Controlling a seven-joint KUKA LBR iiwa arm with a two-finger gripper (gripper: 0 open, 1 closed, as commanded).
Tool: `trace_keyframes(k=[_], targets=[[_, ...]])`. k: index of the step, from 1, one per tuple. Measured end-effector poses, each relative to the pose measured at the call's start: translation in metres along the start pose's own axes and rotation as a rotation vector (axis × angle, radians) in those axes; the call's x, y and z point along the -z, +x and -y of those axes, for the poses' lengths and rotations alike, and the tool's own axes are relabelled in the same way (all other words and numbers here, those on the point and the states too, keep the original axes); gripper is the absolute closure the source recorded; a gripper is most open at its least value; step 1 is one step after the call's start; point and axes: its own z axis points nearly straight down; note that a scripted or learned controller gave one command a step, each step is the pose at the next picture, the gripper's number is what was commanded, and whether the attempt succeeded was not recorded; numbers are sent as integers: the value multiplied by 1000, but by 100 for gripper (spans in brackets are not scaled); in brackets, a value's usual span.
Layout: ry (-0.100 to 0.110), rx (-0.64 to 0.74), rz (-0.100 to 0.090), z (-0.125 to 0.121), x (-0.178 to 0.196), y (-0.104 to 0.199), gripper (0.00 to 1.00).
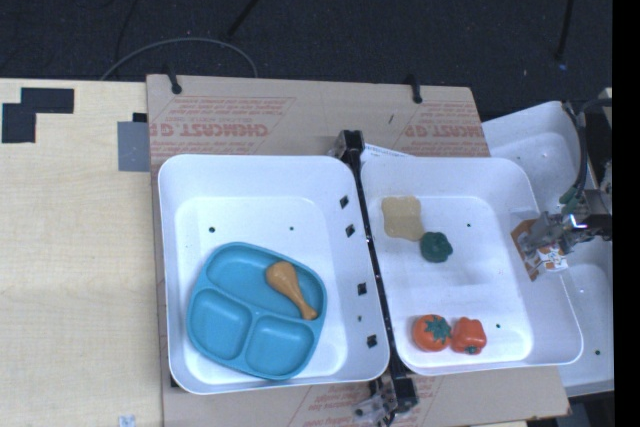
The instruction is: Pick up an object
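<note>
The pincer [560, 233] is hanging over the right rim of the right white bin [520, 177]; its grip cannot be told. Left of it, a round green toy [435, 247] is lying with open floor around.

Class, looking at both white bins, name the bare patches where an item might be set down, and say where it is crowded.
Left bin: bare floor behind the blue tray, which holds a drumstick. Right bin: bare middle strip between the green ball and the tomato; also the front left corner. Crowded: beige piece beside the ball, tomato against red pepper.
</note>
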Motion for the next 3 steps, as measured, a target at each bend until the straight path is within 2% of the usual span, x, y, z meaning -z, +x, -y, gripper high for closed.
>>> trace_keyframes(k=[1,2,3], targets=[[4,3,-3,-7,3,50,100],[6,2,-3,-19,-15,103,100],[5,1,-2,-23,-17,145,100]])
